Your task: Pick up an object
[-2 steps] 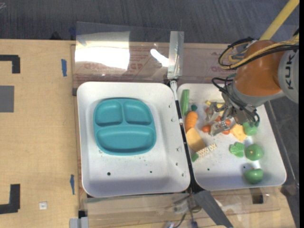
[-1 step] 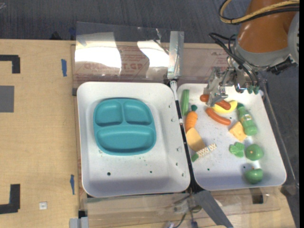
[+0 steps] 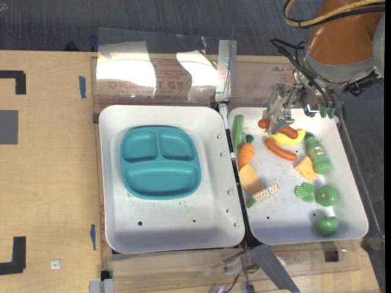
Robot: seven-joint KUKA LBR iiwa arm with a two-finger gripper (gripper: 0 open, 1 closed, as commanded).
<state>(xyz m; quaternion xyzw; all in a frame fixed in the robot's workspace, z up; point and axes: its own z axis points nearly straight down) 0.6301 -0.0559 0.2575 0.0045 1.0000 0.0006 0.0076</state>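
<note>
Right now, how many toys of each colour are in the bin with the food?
Green: 6, with a cucumber, a bottle and an apple
Orange: 3, with a carrot
Red: 2, with a sausage
Yellow: 1, a banana
Tan: 1, a waffle piece
Total: 13

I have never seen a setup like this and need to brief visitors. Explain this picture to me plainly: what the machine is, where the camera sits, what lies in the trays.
One camera looks down at a slant on a bench with two shallow white bins. The grey and orange shape at the upper right is a robot arm; its claw hangs low over the far end of the right bin. The left bin holds a teal divided plate. The right bin holds toy food: a carrot, a cucumber, a red sausage, a banana, cheese-like wedges and green pieces such as a round green fruit. The claw is right at the banana, but I cannot tell whether it grips anything.
</note>
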